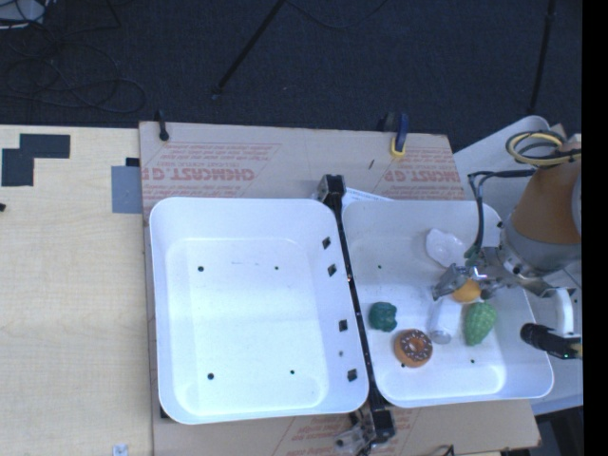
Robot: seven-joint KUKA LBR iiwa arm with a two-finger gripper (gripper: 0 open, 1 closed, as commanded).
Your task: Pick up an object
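The right bin (532, 373) holds several small objects. A dark green lump (383, 316) lies near its middle, and a brown donut (413, 348) sits in front of that. A pale cylinder (442, 322) stands next to a light green bumpy piece (480, 323). A clear crumpled item (443, 246) lies farther back. My gripper (463, 283) reaches in from the right and is low over the bin, right at a small orange-yellow object (466, 293). The metal of the gripper partly hides this object, so I cannot tell whether it is held.
The left bin (171, 255) stands beside the right one, with a black clip strip (344, 293) along the shared wall. Both rest on cardboard (285, 164) on a wooden bench. The arm's orange band (551, 207) and cables crowd the right bin's far right corner.
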